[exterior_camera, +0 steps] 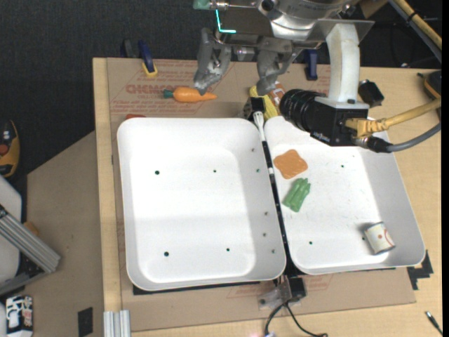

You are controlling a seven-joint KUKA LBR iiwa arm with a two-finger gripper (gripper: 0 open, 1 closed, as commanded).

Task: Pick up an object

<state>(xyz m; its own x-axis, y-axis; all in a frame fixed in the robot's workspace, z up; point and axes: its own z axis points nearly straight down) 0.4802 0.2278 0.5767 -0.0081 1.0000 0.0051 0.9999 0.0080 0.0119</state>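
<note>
My gripper (236, 83) hangs above the far rim between the two bins, its fingers spread wide with nothing between them. An orange carrot (188, 95) lies on the cardboard behind the left bin, its right end just under the left fingertip (208, 81). In the right bin (400, 202) lie a flat orange piece (290, 163), a green vegetable-like item (296, 194) just below it, and a small white cylinder with a red mark (379, 237) near the front right corner.
The left bin (140, 188) sits beside the right one, their rims meeting down the middle. A black camera unit with cables (326, 118) overhangs the right bin's far edge. Blue clamps (146, 58) hold the cardboard at the back.
</note>
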